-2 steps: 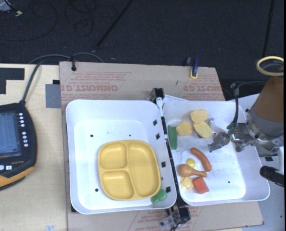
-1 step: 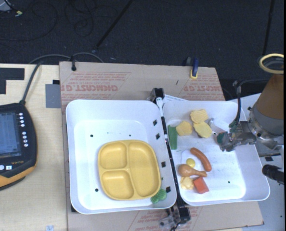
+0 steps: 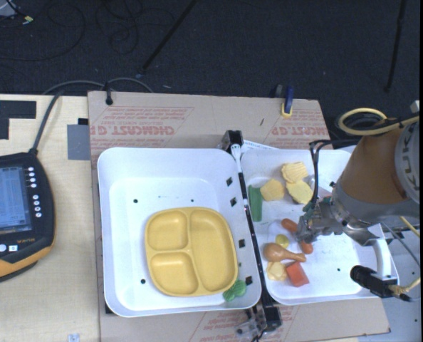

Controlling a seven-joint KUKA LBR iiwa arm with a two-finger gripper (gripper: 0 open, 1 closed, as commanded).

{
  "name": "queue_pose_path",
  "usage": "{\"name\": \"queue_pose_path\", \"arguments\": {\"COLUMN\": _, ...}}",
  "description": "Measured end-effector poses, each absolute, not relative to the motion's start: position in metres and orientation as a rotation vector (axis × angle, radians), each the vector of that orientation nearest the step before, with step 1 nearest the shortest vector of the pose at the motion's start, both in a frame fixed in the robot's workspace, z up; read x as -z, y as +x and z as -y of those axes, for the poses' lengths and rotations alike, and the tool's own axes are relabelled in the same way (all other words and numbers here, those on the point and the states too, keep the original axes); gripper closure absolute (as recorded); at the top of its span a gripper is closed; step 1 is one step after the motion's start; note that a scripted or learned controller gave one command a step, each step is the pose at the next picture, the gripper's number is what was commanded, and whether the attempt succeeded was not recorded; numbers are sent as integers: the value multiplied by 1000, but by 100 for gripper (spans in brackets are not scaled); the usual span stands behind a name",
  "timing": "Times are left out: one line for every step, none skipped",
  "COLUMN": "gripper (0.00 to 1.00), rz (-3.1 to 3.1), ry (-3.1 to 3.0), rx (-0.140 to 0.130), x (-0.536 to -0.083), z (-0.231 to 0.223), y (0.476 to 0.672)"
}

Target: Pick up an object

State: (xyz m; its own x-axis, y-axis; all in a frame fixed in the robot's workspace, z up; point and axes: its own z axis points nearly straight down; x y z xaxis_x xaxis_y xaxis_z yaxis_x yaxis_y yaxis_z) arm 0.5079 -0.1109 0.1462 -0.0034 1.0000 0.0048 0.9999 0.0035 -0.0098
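White right bin [image 3: 340,280]: gripper [image 3: 310,232] down among toy food, near orange carrot [image 3: 297,228]. Finger state: cannot tell. Nothing lifted; pick not done. Yellow tray [image 3: 190,251] untouched.

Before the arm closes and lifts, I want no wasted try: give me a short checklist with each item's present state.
1. gripper down inside the right bin: ok.
2. Target between the fingers: cannot tell.
3. Gripper close to the small orange piece: ok.
4. Neighbours clear: not ok, the drumstick toy and red block lie close.
5. yellow tray in the left bin, out of the way: ok.
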Motion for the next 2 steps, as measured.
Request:
{"name": "queue_pose_path", "arguments": {"gripper": 100, "rz": 2227, "ry": -2210, "rx": 4, "x": -189, "z": 29, "y": 497}}
{"name": "queue_pose_path", "arguments": {"gripper": 100, "rz": 2230, "ry": -2216, "rx": 9, "x": -273, "z": -14, "y": 519}}
